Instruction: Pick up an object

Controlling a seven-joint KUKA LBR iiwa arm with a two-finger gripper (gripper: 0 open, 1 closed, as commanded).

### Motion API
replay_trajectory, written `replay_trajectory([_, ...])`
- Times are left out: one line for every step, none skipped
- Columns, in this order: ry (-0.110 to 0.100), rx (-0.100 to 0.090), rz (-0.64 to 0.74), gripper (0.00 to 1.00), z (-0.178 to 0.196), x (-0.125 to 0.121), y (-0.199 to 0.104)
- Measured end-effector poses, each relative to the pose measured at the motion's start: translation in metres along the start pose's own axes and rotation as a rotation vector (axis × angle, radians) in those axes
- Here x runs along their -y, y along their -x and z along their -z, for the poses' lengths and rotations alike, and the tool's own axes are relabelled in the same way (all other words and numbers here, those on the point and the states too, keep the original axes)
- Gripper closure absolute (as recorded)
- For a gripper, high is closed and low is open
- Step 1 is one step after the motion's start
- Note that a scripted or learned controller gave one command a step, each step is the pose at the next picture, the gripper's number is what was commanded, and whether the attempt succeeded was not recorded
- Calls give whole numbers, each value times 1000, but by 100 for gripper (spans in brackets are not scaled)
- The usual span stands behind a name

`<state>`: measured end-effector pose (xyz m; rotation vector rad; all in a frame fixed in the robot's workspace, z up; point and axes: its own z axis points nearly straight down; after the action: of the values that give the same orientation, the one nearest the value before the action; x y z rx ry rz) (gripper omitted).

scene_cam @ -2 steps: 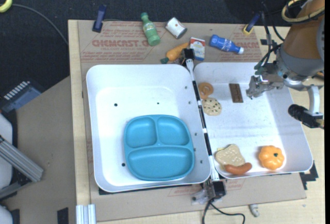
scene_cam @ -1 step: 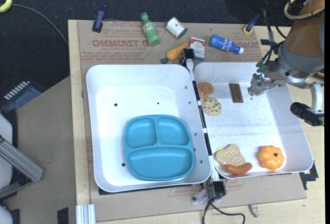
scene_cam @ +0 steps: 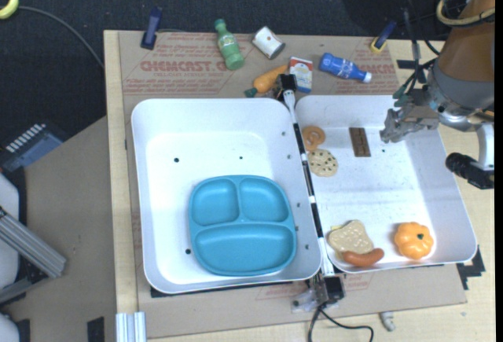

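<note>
While my claw (scene_cam: 393, 130) hangs over the upper right of the right bin (scene_cam: 452, 211), can't tell how it's set, honestly. Stuff in that bin: a flat brown chocolate-bar rectangle (scene_cam: 359, 141) just left of the claw, a glazed donut (scene_cam: 313, 136) and speckled round cookie (scene_cam: 322, 163) along the left wall, then toast (scene_cam: 351, 237), a shiny sausage (scene_cam: 362, 257) and a ribbed orange pumpkin (scene_cam: 413, 240) at the bottom. Left bin (scene_cam: 157, 175) holds a smooth blue divided plate (scene_cam: 241, 224). Bottles and bits sit loose along the top. My arm (scene_cam: 468, 65) comes in from the right, bent downward.
</note>
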<state>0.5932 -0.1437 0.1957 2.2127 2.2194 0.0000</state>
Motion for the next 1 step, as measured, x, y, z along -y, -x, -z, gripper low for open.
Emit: replay_trajectory([-1, 0, 0, 0, 0, 0, 0])
